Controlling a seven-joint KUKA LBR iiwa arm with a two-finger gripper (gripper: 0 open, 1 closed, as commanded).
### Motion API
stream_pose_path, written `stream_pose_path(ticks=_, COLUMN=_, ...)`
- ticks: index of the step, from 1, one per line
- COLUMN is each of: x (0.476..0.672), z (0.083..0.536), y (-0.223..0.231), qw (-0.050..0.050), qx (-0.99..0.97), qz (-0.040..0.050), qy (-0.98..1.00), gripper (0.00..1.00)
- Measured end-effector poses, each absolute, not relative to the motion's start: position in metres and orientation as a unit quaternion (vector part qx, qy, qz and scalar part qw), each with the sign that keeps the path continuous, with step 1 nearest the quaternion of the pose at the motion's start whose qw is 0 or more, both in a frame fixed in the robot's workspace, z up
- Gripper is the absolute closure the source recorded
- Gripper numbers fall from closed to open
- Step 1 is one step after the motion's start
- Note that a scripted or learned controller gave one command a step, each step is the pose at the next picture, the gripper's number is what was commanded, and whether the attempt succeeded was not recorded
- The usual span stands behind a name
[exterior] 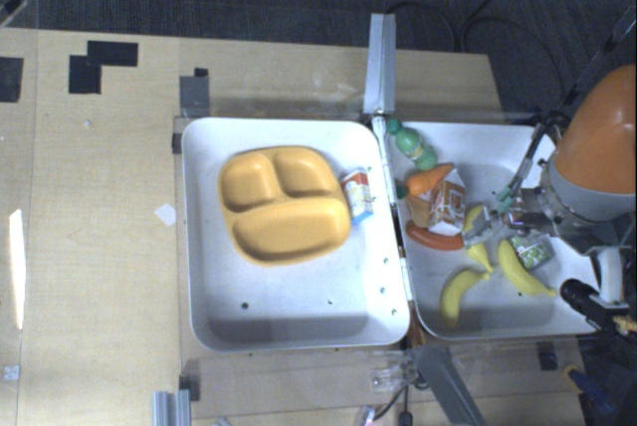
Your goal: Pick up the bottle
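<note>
The green plastic bottle (410,144) lies at the far left corner of the right white bin (498,133), against the divider. The gripper (495,218) hangs low over that bin's middle, near a yellow banana (459,290) and a red sausage (435,237), well apart from the bottle. Whether the fingers are spread or pressed together cannot be told.

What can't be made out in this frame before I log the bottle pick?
- Gripper: its fingers are small and blurred over the right bin; open or shut is unclear.
- Green bottle: lies against the bin's top-left corner; its label and cap are too small to read.
- Banana: partly covered by the arm's wrist.
- Small can beside the yellow divided plate: print is illegible.
</note>
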State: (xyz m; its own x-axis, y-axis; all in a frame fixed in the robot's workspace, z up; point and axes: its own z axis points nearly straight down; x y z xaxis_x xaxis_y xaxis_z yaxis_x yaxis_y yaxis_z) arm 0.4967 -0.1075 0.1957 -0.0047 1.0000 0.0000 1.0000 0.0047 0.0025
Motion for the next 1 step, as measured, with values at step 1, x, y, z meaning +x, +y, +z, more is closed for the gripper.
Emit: stream_pose_path(ticks=1, x=0.5258, z=0.1135, y=-0.1547, qw=0.001, qx=0.727, qz=0.0010, qy=0.687, gripper=0.00)
